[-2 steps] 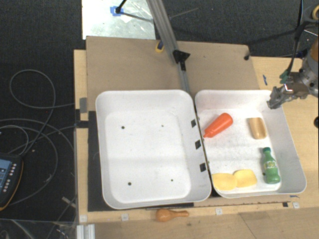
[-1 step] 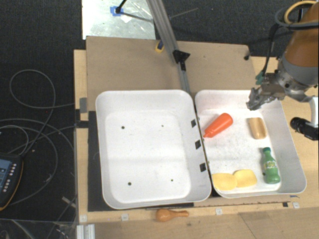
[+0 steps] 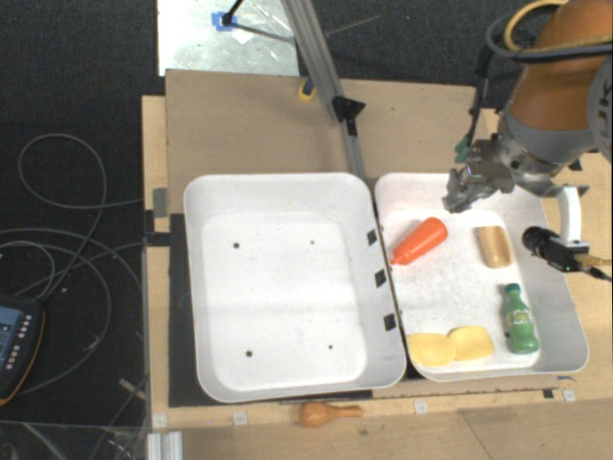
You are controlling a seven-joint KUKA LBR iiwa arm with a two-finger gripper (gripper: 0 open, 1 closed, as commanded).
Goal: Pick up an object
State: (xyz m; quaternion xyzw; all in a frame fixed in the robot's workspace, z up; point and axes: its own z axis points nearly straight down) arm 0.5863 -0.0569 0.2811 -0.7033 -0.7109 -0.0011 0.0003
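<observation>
The desk [image 3: 249, 123] carries two white bins side by side. The left bin [image 3: 206, 276] shows bare white floor. The right bin [image 3: 575, 348] holds an orange carrot-like toy [image 3: 420, 241] near its middle, a tan bread-like block [image 3: 494, 246], a green bottle [image 3: 518, 319] and two yellow pieces [image 3: 452, 347] at the near edge. The arm [image 3: 560, 84] reaches over the right bin's far end. Its hand [image 3: 462, 197] hangs above the bin floor, apart from the carrot toy, with nothing visibly between its fingers; whether they are open I cannot tell.

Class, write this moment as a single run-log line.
gripper: above right bin, far end | holding: nothing seen | nearest: carrot | also: bread roll, green bottle, yellow pieces
</observation>
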